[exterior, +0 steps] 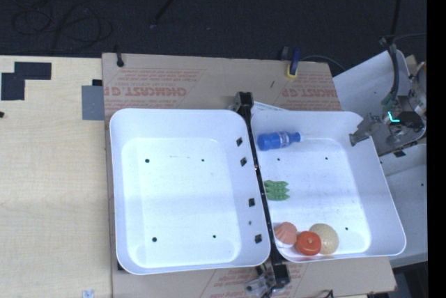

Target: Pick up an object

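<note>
Two shallow white bins sit side by side on a sheet of brown cardboard (pixel 209 81), joined by a black strip (pixel 254 178) running between them; the left bin (pixel 125 150) is plain white inside apart from a few small dark dots; the right bin (pixel 376 185) carries everything there is to pick up. A blue bottle (pixel 278 140) lies on its side near that bin's far left corner, its paler cap end pointing right; a small green thing (pixel 277 190), ridged like a bundle of pods, lies just beside the black strip about halfway down; in the near left corner three round pieces crowd together, a pinkish one (pixel 284 232), a red one (pixel 308 243) and a pale tan one (pixel 325 237), touching or overlapping so that their edges are hard to separate. The arm comes in at the far right, mostly cut off by the frame; the gripper (pixel 364 131) hangs by the right bin's far right corner, a grey tip poking out over the rim, well apart from every object; it is too small and dark to judge, so whether it is open, closed or carrying anything I cannot tell; a small teal light (pixel 394 118) glows on the body behind it.
</note>
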Controlling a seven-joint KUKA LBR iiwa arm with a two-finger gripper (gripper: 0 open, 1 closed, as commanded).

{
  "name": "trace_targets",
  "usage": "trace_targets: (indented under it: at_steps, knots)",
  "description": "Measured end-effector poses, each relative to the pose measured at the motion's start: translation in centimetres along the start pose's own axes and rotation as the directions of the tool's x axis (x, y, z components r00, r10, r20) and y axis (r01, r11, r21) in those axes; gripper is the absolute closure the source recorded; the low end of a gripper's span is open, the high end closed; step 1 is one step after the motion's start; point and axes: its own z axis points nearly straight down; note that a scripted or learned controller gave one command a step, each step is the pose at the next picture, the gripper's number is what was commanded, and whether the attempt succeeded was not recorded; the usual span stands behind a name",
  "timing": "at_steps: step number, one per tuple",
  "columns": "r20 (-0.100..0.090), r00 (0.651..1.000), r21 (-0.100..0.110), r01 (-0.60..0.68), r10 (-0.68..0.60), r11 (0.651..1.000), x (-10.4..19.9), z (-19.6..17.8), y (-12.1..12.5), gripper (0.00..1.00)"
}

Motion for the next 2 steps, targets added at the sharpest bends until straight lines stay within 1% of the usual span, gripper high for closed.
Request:
trace_targets:
  at_steps: [1,2]
  knots:
    - [-0.001,1.0,0.0,0.003,-0.003,1.0,-0.07,-0.98,-0.01,1.0]
    - [0.0,1.0,0.001,0.003,-0.003,1.0,-0.07,-0.94,-0.01,0.0]
